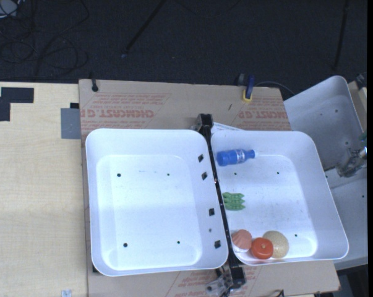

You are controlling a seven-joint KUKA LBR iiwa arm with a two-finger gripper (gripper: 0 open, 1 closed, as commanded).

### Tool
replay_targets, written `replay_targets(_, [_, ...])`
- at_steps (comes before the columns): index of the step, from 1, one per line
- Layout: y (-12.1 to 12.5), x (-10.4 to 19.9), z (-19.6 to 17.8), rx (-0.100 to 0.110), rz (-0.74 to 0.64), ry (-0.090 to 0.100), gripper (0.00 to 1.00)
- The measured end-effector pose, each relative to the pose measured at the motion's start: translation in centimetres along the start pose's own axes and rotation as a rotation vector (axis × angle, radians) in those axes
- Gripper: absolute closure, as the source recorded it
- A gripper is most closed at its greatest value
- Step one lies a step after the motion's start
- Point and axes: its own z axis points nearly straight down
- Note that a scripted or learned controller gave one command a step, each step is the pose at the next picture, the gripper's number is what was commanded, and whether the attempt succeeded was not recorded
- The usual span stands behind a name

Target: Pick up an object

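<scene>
Since my gripper [353, 161] sits at the frame's right edge, its state untellable, the crowded red ball [261, 248] at lower right could slip away.

Far right, by the edge: a small metal piece [353, 159], shiny silver-grey, with bright glints along thin, angular, bracket-like bits. Darker grey in the gaps between them. Set against a pale grey panel [325, 113] dotted with a few small dark screw holes. Too small and blurred to tell markings, cables, or which part of the arm
</scene>
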Motion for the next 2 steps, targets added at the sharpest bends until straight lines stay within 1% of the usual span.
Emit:
replay_targets(1, [-0.26,-0.02,-0.91,-0.001,-0.001,0.0,1.0])
replay_targets(2, [0.02,-0.05,-0.79,0.001,-0.002,0.0,1.0])
